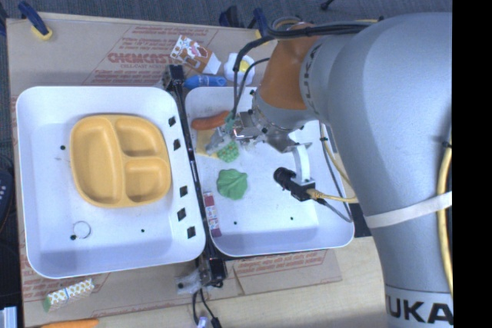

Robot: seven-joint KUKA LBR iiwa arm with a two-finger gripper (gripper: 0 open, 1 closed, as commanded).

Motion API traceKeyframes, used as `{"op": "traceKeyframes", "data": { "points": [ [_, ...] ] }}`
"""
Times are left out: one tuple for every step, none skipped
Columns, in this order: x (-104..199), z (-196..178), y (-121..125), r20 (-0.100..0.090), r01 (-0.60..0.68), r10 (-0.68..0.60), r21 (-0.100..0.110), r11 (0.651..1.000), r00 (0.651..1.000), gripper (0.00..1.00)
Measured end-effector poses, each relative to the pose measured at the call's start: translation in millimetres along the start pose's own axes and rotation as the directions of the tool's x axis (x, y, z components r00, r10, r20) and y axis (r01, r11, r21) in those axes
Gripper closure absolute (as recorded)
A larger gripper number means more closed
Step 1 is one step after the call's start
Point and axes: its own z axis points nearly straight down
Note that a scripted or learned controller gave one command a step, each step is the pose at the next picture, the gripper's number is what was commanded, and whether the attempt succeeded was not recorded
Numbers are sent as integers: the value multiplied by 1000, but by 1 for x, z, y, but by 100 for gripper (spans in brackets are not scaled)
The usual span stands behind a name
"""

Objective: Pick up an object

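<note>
Reaching down with the gripper (231,136) into the far left of the right bin (330,230), closing in over a small green piece (227,153) beside a sausage (209,120), grasp unconfirmed, needing a clean close and lift.

Robotics lab: KUKA arm (384,127), clamped white bins (46,257), cardboard-covered bench (138,42).

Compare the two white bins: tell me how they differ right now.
The left bin holds a yellow divided tray; the right bin holds small items, including a green piece. The arm and its hand reach into the right bin, not the left bin. Both are shallow and white.
</note>
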Motion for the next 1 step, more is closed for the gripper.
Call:
{"op": "traceKeyframes", "data": {
  "points": [
    [0, -11, 1, 0, 4, -4, 1, 1000, 1000, 100]
  ]
}}
